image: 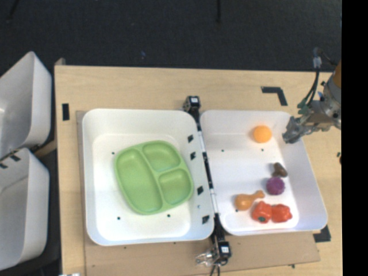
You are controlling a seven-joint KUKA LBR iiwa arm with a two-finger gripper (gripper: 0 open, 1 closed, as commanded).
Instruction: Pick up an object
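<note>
A pale wooden bench (138, 88) carries it all, black corner markers dotted near its edges. Sitting directly on it, two shallow white bins side by side and touching along a clipped middle seam: the left bin (98, 211) and the right bin (230, 125). Just past the top of that seam, a small black fitting (191, 103) rests on the wood; another small fitting (221, 249) sits at the bottom end.
</note>
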